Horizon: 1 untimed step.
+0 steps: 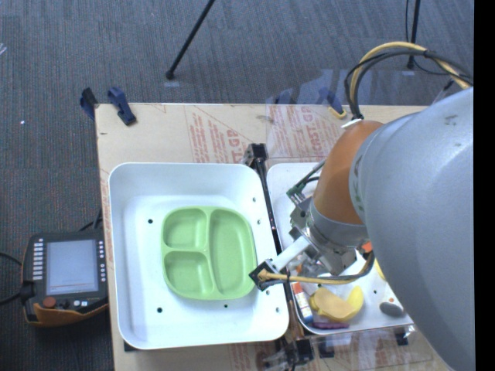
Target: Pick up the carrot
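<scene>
My arm's orange band and grey wrist cover most of the right bin. The gripper hangs low over that bin's front half, its lower end hidden among cables. Just below it, along the bin's left wall, lies a slim orange-red object that may be the carrot; I cannot tell for sure. A small orange patch also peeks out beside the wrist. Nothing is visibly held.
A green divided plate lies in the left bin. In the right bin's front sit a yellow lump, a purple piece and a small grey object. A teach pendant rests left of the bench.
</scene>
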Available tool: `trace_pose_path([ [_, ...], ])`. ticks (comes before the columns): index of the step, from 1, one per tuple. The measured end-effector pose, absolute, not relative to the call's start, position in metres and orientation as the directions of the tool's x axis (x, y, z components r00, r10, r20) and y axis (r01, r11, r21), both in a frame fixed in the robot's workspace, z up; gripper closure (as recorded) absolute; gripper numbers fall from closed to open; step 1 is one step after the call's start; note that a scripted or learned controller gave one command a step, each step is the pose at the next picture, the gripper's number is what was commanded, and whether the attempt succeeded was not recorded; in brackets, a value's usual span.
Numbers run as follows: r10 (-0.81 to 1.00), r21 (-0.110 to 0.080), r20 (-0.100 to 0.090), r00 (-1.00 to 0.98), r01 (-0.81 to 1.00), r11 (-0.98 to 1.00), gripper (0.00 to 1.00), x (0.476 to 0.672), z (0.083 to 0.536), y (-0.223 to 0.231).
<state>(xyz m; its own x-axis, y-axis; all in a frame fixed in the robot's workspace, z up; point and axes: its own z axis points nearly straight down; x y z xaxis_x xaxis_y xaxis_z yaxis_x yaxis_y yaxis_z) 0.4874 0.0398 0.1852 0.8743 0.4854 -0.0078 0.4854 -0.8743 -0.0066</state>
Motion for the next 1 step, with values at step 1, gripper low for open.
trace_pose_path([
  [1, 0.387, -0.002, -0.007, 0.922, 0.386, -0.922, 1.00, 0.5574, 0.1904, -0.0064],
])
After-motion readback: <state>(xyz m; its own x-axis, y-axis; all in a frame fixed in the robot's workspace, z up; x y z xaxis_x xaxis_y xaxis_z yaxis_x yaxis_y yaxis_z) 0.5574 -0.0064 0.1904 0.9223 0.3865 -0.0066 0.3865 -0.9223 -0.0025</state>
